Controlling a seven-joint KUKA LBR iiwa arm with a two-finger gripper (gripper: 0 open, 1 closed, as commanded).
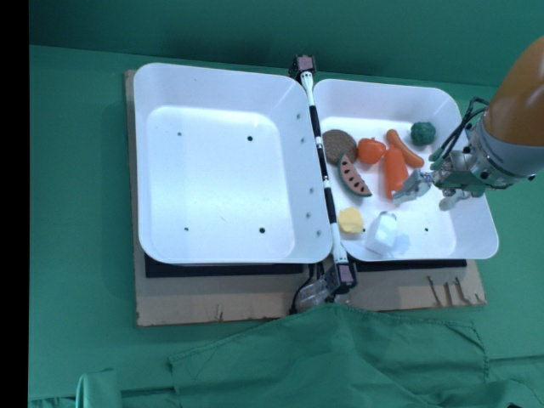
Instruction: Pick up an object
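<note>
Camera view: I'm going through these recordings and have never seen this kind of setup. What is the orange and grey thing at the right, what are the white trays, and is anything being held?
You are looking down at a slant from one fixed camera. The orange and grey shape is a robot arm reaching in from the right. Its gripper hangs over the right bin, close to the carrot; nothing shows between its fingers. That bin holds toy food: a brown round piece, a tomato, a watermelon slice, broccoli, a yellow piece and a white object. The left bin sits beside it.
</note>
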